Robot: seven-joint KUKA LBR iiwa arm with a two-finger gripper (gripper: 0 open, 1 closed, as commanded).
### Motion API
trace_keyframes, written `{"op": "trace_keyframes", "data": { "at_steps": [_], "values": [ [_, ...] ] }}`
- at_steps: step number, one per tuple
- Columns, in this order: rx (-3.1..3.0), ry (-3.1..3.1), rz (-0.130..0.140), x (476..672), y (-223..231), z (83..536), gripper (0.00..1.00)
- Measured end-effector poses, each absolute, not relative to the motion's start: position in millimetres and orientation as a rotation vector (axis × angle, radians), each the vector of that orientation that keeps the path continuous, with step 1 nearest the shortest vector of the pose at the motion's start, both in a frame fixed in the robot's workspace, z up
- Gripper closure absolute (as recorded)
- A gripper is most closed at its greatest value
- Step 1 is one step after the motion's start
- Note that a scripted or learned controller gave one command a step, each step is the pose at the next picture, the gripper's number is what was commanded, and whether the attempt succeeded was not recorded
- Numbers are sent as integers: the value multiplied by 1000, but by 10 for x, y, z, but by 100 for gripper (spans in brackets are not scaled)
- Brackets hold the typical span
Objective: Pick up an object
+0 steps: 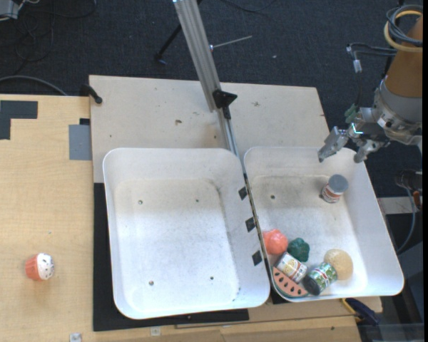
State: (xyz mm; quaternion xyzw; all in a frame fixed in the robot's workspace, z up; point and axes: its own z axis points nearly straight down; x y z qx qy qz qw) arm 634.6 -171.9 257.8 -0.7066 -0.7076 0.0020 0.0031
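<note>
I see the end effector [346, 145] spread, pinching nothing, above the right white bin's [382, 212] far rim | nearest pick: small upright grey-lidded red can [334, 189] in that bin's far part | it lies just below and toward the near edge

Small grey-lidded can [334, 189] upright, alone in right bin's [385, 241] far part
</note>
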Motion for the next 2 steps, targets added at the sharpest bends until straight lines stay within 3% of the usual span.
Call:
{"op": "trace_keyframes", "data": {
  "at_steps": [1, 2],
  "values": [
    [-2215, -2225, 3, 6354, -1716, 2609, 0],
    [-2217, -2218, 7, 6329, -1783, 2139, 0]
  ]
}}
